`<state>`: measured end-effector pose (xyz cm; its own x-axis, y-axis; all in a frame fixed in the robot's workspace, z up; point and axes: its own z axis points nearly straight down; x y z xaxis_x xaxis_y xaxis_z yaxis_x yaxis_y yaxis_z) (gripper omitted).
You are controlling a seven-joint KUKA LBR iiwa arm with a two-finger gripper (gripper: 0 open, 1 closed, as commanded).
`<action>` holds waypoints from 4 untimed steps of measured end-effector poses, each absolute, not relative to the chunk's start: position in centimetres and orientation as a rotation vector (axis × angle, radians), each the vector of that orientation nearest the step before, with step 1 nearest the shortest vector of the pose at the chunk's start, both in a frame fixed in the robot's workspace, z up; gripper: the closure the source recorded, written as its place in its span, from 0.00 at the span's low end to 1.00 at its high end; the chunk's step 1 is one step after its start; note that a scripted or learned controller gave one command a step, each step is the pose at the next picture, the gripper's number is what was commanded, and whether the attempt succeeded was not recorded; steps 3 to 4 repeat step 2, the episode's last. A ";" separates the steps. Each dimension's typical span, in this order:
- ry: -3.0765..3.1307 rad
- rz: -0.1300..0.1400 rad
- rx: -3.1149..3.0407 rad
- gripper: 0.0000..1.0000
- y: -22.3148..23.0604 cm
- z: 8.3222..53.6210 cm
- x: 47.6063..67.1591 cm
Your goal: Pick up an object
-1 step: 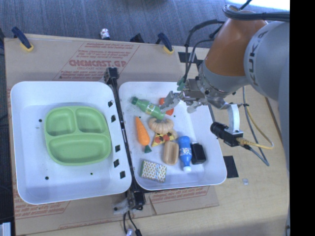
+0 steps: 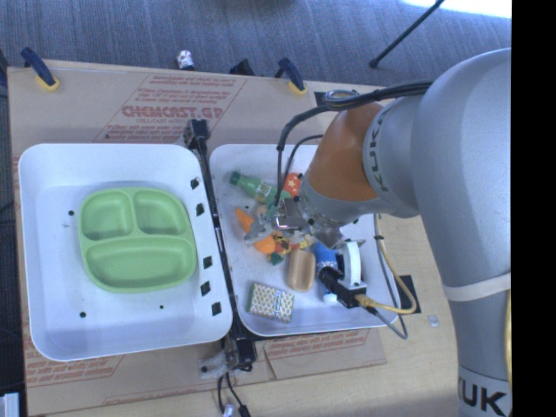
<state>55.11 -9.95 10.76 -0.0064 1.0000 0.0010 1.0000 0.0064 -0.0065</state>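
Note:
My gripper [image 2: 283, 221] is low inside the right bin [image 2: 365, 318], over a cluster of small toys. Under and beside it lie orange pieces [image 2: 264, 246], with another orange piece [image 2: 245, 220] just to its left. A green bottle [image 2: 250, 183] lies toward the bin's back left, with a red-orange item [image 2: 294, 182] beside it. A tan cylinder [image 2: 300, 269] rests in front of the gripper, and a blue object [image 2: 326, 257] lies to its right. A patterned green-and-white block [image 2: 271, 301] sits at the front. The arm hides the bin's right half.
The left bin [image 2: 43, 320] holds a green divided plate [image 2: 136, 237]. A black divider with clips [image 2: 211, 233] runs between the bins. Cardboard [image 2: 165, 102] lies under both bins, clamped at the back edge.

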 end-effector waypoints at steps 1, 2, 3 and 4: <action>-2.229 0.008 -2.206 1.00 -10.0 11.8 55.2; -2.229 0.000 -2.213 1.00 -5.5 24.1 54.5; -2.229 0.000 -2.213 1.00 -5.5 24.1 54.5; -2.229 0.000 -2.213 1.00 -5.5 24.1 54.5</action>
